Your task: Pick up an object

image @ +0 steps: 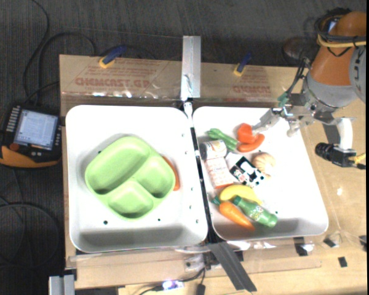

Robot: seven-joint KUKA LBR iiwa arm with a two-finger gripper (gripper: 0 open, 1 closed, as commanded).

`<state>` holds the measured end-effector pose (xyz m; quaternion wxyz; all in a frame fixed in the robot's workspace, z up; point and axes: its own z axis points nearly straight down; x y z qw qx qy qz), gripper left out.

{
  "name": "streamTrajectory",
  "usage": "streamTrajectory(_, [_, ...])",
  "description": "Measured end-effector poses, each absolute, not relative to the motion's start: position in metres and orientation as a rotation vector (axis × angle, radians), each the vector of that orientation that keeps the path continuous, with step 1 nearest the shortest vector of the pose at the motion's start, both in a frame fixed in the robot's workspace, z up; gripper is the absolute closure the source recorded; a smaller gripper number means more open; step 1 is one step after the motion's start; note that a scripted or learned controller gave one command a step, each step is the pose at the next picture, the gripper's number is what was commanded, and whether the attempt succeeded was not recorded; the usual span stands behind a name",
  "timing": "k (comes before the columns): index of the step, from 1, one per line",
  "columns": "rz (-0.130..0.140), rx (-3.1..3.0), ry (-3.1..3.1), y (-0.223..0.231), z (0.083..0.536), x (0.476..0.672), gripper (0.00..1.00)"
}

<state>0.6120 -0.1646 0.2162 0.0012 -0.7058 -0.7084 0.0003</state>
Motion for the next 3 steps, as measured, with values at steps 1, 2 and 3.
streamTrajectory(1, [0.001,-2.063,-2.381,-0.163,0.088,0.671,0.0])
streamTrajectory(2, [0.003,-2.063,-2.387,-0.163,0.099,0.672,1.0])
streamTrajectory(3, [0.006,-1.958,-2.461,-0.121,0.193,0.669,1.0])
